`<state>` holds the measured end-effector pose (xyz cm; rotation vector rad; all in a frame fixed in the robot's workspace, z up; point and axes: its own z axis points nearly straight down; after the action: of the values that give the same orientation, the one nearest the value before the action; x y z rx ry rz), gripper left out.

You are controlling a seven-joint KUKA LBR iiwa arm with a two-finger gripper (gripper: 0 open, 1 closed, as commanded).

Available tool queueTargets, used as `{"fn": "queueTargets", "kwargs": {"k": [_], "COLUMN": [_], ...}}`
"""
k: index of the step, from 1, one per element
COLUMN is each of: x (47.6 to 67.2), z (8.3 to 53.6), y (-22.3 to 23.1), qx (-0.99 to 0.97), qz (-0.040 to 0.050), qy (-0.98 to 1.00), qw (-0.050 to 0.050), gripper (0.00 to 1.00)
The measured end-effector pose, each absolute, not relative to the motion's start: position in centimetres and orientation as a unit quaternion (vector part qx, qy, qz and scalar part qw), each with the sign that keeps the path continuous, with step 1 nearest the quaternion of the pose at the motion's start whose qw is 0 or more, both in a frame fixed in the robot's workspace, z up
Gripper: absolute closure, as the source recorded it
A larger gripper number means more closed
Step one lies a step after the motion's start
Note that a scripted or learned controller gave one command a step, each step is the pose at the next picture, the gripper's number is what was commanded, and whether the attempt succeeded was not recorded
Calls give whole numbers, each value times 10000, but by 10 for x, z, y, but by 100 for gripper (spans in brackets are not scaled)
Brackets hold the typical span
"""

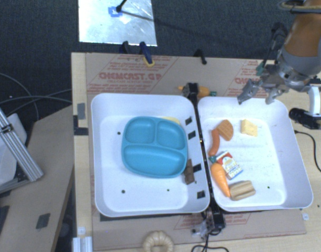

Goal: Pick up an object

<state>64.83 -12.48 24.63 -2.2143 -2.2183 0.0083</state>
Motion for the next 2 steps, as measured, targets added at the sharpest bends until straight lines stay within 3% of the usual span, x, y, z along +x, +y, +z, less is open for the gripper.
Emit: {"fn": "queueTargets", "kwargs": {"k": [1, 2], "x": [650, 656], "z": [253, 196], "y": [-125, -132], "qx": [-7059, -7068], "qz": [-7, 10], "qy": [-7083, -7074], "qw": [-6, 8], "gripper": [0, 0]}}
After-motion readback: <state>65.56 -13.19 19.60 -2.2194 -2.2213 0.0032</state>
